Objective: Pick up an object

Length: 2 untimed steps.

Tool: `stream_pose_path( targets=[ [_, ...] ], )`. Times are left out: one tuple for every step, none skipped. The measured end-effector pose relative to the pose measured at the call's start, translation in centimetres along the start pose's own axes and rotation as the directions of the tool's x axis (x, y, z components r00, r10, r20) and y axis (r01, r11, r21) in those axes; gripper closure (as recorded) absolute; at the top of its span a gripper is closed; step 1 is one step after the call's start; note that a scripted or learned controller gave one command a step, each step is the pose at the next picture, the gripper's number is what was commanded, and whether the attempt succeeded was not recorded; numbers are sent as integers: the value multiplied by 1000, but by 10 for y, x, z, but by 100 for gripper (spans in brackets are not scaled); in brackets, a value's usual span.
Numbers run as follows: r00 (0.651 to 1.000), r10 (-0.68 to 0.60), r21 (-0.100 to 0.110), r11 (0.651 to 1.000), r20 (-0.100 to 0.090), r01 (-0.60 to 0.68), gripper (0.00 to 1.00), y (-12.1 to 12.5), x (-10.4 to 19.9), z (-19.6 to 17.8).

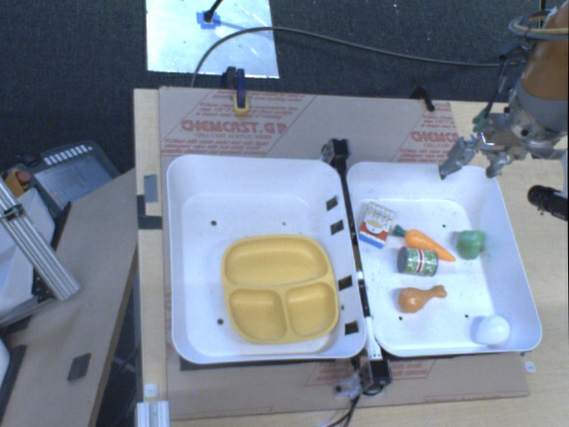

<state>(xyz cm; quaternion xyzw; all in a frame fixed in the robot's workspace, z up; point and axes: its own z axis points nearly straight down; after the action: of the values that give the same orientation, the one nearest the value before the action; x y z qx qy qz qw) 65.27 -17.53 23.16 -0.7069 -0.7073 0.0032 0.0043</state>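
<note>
The right bin point(498, 216) holds a white and red carton point(376, 221), an orange carrot point(429, 244), a green can point(417, 261), a green round toy point(470, 242), a brown drumstick point(420, 297) and a white ball point(491, 329). My gripper point(473, 159) hangs over the far right corner of that bin, above and behind the objects, apart from all of them. Its two fingers are spread with nothing between them.
The left bin point(200, 194) bears a yellow divided tray point(279, 286). A black divider with clips point(347, 238) runs between the bins. A yellow clamp point(240, 96) sits at the bench's far edge, and a grey device point(67, 172) lies to the left.
</note>
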Motion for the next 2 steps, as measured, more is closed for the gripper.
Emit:
stream_pose_path(
  targets=[
    [1000,-3,-13,1000,2,3,0,2,1,-9],
    [1000,-5,-10,1000,2,5,0,9,1,51]
  ],
)
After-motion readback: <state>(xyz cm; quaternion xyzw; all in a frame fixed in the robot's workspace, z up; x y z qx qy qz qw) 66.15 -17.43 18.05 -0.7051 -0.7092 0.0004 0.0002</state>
